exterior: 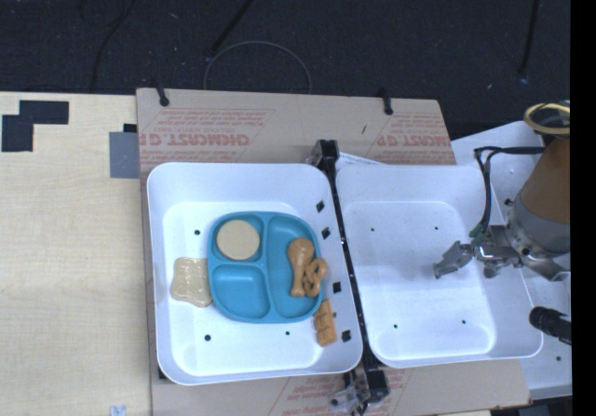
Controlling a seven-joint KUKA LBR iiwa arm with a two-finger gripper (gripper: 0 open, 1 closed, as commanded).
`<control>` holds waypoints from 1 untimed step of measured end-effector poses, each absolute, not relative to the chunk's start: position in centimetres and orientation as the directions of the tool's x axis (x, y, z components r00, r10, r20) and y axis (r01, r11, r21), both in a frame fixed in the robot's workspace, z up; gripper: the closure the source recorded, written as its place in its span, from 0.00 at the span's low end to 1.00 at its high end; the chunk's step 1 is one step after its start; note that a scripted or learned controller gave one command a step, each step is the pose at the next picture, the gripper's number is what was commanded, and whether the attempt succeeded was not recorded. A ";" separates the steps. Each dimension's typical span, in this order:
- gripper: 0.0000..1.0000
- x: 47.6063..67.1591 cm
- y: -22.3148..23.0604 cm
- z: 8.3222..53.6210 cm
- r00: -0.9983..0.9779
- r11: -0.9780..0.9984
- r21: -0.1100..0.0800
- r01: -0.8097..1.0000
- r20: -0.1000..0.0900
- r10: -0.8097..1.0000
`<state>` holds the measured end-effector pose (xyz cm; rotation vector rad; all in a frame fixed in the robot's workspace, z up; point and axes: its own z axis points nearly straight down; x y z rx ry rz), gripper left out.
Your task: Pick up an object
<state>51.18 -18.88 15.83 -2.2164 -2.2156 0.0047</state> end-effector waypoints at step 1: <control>0.00 51.2 -19.6 9.9 0.001 -0.001 -0.007 1.000 0.003 1.000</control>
